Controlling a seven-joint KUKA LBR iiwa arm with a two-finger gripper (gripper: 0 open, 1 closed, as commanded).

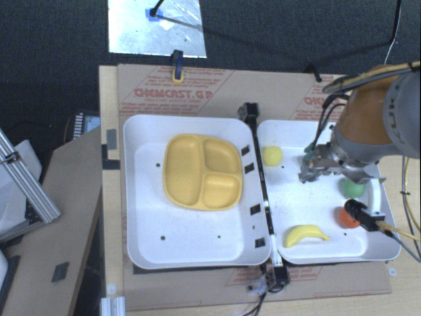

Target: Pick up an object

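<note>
Here, the arm [375, 124] reaches in from the right of the frame over the right bin [289, 252], its hand [314, 166] low above the bin's white floor at centre right. Whether the hand is wide or narrow cannot be told from this angle, and nothing shows between its tips.

Four candidates lie in that bin: a yellow ball [272, 155] just left of the hand, a green ball [352, 188] to its lower right, an orange object [348, 217] below that, partly under a black cable end, and a banana [306, 236] near the bottom edge.

The yellow ball looks the nearest pick; a clean try would centre the hand over it and come straight down. It sits close to the divider [258, 176] between the bins, so room on that side is tight. The left bin [141, 242] holds a yellow tray [200, 171].
</note>
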